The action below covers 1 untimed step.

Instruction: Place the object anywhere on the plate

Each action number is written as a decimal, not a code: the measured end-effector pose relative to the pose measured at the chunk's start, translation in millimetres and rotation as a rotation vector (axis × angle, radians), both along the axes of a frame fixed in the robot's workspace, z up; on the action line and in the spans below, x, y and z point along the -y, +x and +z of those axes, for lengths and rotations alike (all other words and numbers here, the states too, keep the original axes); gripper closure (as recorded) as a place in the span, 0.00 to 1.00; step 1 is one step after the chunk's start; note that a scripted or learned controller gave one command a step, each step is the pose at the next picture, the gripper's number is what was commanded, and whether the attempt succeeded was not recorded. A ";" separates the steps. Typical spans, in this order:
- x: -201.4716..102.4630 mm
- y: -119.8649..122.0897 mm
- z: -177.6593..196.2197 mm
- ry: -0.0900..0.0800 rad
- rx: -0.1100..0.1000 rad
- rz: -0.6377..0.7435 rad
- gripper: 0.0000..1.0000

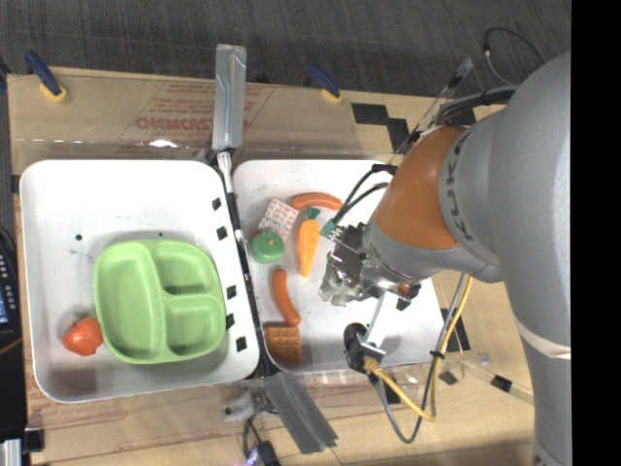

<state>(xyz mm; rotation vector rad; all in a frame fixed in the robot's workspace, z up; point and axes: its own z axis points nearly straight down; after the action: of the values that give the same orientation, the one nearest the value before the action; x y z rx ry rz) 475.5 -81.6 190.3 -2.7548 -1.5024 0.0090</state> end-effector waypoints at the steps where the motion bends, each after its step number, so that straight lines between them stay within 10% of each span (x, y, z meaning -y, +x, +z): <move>1: -73.3 64.4 -0.3 0.002 0.001 -0.001 1.00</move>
<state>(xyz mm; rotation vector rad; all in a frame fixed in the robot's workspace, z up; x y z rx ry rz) 539.9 -8.3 190.0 -2.7550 -1.5000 0.0060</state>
